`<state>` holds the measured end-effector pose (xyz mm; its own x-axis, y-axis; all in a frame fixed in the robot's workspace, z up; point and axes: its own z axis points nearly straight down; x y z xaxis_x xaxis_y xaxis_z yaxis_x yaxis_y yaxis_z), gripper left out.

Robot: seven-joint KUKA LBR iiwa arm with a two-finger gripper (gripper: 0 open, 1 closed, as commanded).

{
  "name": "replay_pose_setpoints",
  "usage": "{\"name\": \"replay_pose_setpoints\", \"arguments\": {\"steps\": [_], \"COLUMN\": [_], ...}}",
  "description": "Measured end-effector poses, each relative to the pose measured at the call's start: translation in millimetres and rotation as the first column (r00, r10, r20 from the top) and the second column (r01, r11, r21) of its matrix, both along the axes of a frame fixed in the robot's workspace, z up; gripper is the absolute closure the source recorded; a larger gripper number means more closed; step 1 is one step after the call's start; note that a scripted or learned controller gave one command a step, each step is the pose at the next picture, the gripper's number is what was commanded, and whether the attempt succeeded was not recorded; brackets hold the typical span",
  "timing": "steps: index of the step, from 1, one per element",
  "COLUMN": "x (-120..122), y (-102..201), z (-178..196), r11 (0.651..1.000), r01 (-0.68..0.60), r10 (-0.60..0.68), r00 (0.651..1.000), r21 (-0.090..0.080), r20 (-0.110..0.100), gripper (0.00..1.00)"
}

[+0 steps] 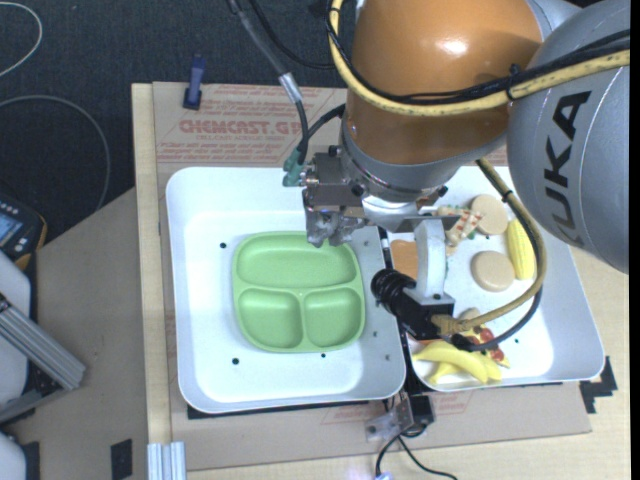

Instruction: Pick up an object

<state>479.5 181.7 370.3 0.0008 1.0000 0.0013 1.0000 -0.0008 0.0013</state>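
Note:
A light green divided plate (298, 293) lies flat in the middle of the left bin (195, 298). My gripper (323, 228) hangs over the plate's far right edge, under the big orange wrist. Nothing shows held in it. The right bin (565, 333) holds several toy foods. A yellow banana (519, 249) lies at its right and another banana (455, 360) at its front. Between them are a round beige disc (491, 270), a beige piece with sticks (480, 215) and an orange-brown block (404, 258). The arm hides much of this bin's far side.
Both bins sit on a cardboard sheet (240, 118) with red print. A small blue item (194, 82) lies at the sheet's far left corner. Grey metal parts (35, 353) stand at the left edge. Bare white floor surrounds the plate inside the left bin.

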Motion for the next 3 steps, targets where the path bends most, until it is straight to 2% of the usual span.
{"name": "replay_pose_setpoints", "arguments": {"steps": [1,2,3], "x": [16.0,-0.2,-1.3], "y": [-73.3,-52.0,-90.6], "z": [-92.2,164.6,25.6], "r11": [1.0,1.0,1.0], "r01": [0.008,-0.004,0.005], "r10": [-0.008,0.003,-0.005], "r00": [1.0,1.0,1.0], "r21": [-0.006,0.005,-0.004], "r20": [-0.012,0.018,-0.013], "gripper": [1.0,1.0,1.0]}}
